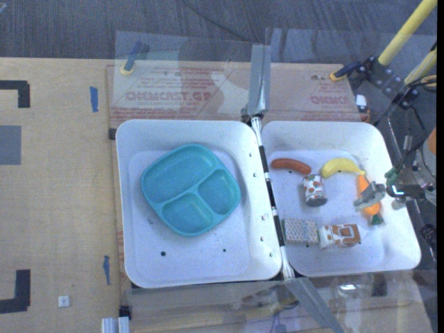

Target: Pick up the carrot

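Carrot (368, 198) — one — lies in right bin (399, 255), gripper (372, 194) upon it.

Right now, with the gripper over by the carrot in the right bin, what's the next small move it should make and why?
Probably close on the carrot and lift a little. The gripper sits right at the carrot's middle near the right bin's far wall, apart from the banana. Whether it already grips is unclear, so check before lifting.

Robot lab test bench

Plywood bench (55, 186) w/ blue tape marks (94, 99), two white bins (132, 144) side by side, clear plastic guard (187, 68) behind, grey carpet (208, 5), loose cable (208, 19), yellow-handled clamps (409, 26) at rt. Toy food in rt bin.
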Robot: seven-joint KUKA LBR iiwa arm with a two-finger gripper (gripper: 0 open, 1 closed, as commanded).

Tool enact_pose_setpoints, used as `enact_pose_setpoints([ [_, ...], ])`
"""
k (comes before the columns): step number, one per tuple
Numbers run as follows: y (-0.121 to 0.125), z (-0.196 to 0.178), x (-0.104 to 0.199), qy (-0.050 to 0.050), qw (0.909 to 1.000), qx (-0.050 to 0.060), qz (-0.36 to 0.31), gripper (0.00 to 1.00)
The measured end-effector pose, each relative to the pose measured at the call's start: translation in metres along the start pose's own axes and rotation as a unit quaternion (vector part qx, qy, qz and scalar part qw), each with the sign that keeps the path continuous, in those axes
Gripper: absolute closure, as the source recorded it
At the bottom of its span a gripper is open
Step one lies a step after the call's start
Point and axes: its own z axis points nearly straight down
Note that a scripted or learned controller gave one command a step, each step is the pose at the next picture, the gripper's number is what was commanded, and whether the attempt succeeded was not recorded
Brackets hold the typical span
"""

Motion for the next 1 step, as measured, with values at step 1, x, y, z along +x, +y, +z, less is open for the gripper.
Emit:
enact_pose_setpoints([
  [1,0.0241,0.1045,-0.0329,0.005,0.9999,0.000,-0.013,0.00],
])
